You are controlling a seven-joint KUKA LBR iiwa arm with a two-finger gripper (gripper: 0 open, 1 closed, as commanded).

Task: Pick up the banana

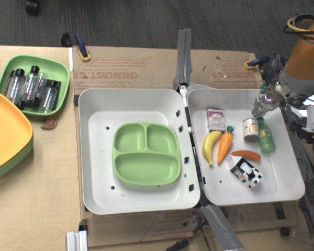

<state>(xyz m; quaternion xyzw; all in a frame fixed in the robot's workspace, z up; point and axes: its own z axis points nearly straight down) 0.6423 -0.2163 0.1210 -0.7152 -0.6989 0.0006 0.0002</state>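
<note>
- Looking down on your worktop [36,203], you get two white bins side by side: left bin [94,156], right bin [288,182].
- Your banana [210,146] lies in the right bin, left part of it, near the wall between the bins. It runs roughly top to bottom, slightly tilted.
- A carrot [224,145] lies just beside the banana on its right, touching or nearly so; green top points up.
- A small pink carton [215,119] sits just above the banana and carrot.
- To the right you have a small can [250,129] and a green bottle [265,136] next to each other.
- An orange-red piece [246,155] lies below the can, and a black-and-white item [246,172] lies below that.
- Your claw [261,104] hangs over the upper right corner of the right bin, just above the can and bottle, well apart from the banana.
- You cannot tell from this view how far the claw is parted; nothing is seen in its grip.
- The arm [303,56] comes in from the right, orange band visible.
- The left bin holds a green divided plate [146,154], three compartments, centred.
- On the left of the worktop you have a green tray [60,72] with small dark-capped bottles [31,88], and a stack of orange plates [8,135] below it.
</note>
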